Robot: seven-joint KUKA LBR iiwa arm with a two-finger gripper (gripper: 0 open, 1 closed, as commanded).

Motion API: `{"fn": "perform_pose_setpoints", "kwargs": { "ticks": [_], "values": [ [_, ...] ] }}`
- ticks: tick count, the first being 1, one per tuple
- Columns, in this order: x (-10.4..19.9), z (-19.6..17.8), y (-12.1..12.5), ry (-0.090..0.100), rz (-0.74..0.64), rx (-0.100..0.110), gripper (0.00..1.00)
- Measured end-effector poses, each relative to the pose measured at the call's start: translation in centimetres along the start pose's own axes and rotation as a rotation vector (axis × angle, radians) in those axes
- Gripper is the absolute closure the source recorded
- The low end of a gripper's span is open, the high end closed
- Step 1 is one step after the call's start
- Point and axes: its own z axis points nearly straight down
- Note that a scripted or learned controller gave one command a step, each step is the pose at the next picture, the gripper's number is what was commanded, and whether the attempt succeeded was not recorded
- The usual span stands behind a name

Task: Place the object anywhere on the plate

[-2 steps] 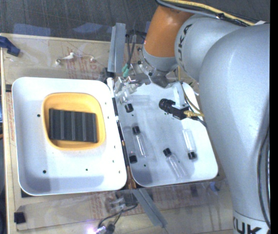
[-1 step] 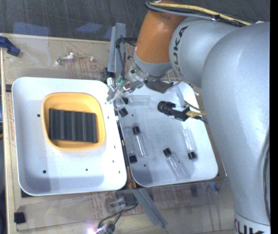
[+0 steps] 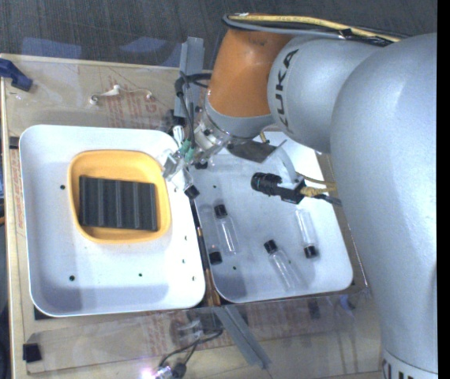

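Three clear vials [image 3: 226, 231] lying flat in right bin [image 3: 331, 275], long axes roughly up-down, black caps uppermost or lowermost; gripper [image 3: 179, 158] grip indiscernible; plate [image 3: 118, 164] in left bin [image 3: 43, 275].

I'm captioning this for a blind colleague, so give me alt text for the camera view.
The gripper hangs over the gap between two white bins. The left bin holds a yellow plate with a dark ribbed insert; the right bin holds several clear vials with black caps.

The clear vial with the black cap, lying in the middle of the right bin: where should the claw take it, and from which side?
Probably the clear vial at mid-body, from straight above. It lies flat and apart from the other vials, so fingers can straddle its narrow width.
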Motion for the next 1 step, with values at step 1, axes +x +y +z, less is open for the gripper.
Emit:
{"fn": "perform_pose_setpoints", "kwargs": {
  "ticks": [1],
  "values": [
    [-0.03,-0.01,-0.01,-0.001,0.0,0.0,0.0]
  ]
}}
